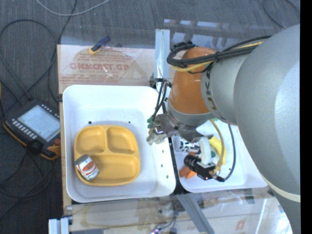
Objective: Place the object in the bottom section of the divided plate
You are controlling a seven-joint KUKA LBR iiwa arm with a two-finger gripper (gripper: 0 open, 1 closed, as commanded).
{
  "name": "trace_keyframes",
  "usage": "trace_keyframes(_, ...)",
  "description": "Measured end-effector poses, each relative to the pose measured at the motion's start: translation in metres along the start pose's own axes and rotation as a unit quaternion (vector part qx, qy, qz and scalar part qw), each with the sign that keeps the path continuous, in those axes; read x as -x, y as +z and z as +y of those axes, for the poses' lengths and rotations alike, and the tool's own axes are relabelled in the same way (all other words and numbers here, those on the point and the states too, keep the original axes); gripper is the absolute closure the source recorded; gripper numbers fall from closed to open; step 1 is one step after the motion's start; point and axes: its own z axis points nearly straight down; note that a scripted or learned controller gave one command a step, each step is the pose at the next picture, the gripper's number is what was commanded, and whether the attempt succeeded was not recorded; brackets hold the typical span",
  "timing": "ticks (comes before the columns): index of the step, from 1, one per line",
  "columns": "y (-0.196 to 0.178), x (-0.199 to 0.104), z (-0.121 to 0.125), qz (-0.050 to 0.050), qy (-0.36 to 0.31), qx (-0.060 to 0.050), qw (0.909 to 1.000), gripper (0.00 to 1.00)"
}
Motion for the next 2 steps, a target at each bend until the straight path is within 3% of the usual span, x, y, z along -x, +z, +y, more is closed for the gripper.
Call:
trace_keyframes(1, -0.008, 0.000, 0.000, -0.001, -0.001, -0.001, 1.0000, 1.00)
trace_keyframes(2, 0.085, -0.060, 0.007, 0.004, 0.038, 0.011, 0.9992, 1.00)
